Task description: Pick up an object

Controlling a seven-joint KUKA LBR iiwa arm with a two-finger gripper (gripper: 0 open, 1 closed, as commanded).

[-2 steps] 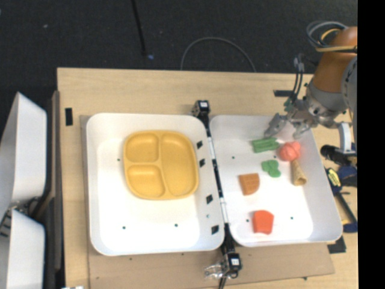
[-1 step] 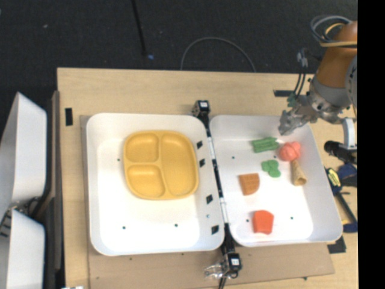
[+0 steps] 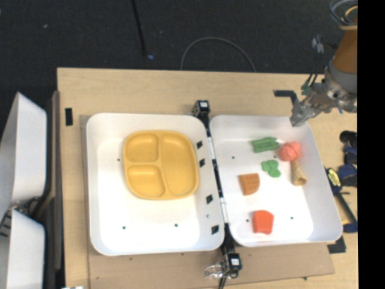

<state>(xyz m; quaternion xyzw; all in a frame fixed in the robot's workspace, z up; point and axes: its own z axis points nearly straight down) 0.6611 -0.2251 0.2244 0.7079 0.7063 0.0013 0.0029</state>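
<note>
The right bin (image 3: 240, 131) holds several small objects: a green piece (image 3: 264, 144), a pink round one (image 3: 290, 152), a smaller green one (image 3: 271, 168), a tan cone-like piece (image 3: 299, 174), an orange-brown block (image 3: 249, 183) and a red-orange block (image 3: 262, 221). My gripper (image 3: 299, 117) hangs over the bin's far right corner, above and to the right of the green piece and just beyond the pink one. Nothing shows between its fingers.
The left bin (image 3: 105, 221) carries a yellow divided plate (image 3: 161, 164). Clips (image 3: 201, 108) join the bins at the middle seam. Blue and black tools (image 3: 344, 173) lie on the bench at the right edge. A cable loops behind the bench.
</note>
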